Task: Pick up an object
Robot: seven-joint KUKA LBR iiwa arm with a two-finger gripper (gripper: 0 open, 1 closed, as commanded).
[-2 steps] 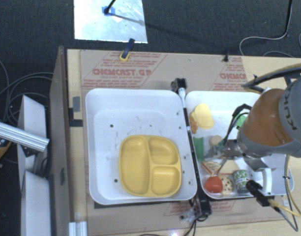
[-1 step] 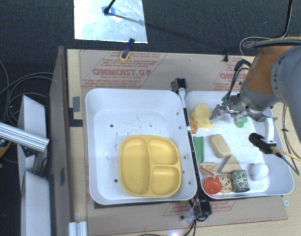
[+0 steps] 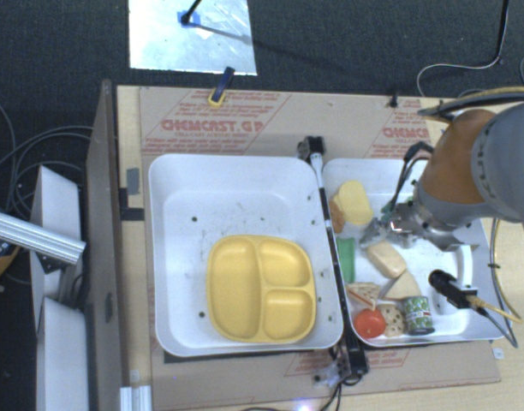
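Here, your pickable clutter sits crowded in the right bin (image 3: 476, 336), likely so the gripper (image 3: 395, 228) can drop anywhere among it: it hovers low by one pale wedge (image 3: 386, 259) and one yellow block (image 3: 354, 202) (whether it grasps anything, you cannot tell). Also count one tomato (image 3: 370, 322), one can (image 3: 419, 314); the left bin (image 3: 172, 229) bears one yellow divided plate (image 3: 262, 287)

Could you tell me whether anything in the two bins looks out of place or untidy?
Nothing looks spilled or broken. The right bin is crowded: its toy food is heaped toward the near edge, the small green can among it. The yellow divided plate sits slightly askew in the left bin.
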